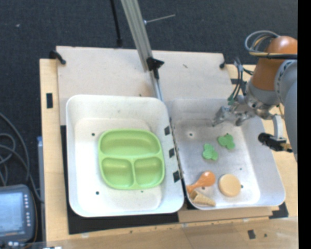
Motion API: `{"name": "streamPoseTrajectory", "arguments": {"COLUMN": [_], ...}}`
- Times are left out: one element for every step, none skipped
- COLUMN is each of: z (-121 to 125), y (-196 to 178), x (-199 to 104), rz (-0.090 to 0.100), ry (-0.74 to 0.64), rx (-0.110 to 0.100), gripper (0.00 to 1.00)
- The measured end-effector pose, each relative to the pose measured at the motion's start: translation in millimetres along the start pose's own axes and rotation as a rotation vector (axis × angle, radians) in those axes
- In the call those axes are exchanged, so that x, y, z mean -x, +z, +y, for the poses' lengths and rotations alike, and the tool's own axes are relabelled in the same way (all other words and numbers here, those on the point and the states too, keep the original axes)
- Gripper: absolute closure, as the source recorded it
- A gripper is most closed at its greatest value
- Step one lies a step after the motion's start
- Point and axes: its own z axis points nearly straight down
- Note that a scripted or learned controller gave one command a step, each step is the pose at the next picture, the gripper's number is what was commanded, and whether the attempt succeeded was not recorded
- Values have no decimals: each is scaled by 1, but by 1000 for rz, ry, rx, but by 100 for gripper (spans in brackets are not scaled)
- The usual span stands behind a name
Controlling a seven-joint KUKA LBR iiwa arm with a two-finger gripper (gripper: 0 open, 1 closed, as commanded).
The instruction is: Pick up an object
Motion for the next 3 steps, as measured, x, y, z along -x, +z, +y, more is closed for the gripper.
{"name": "streamPoseTrajectory", "arguments": {"z": [2, 5, 10], "y": [-15, -77, -123], "x": [1, -5, -3], "rz": [-5, 0, -1], "ry": [-3, 6, 4], "rx": [6, 11, 10], "gripper": [100, 100, 100]}}
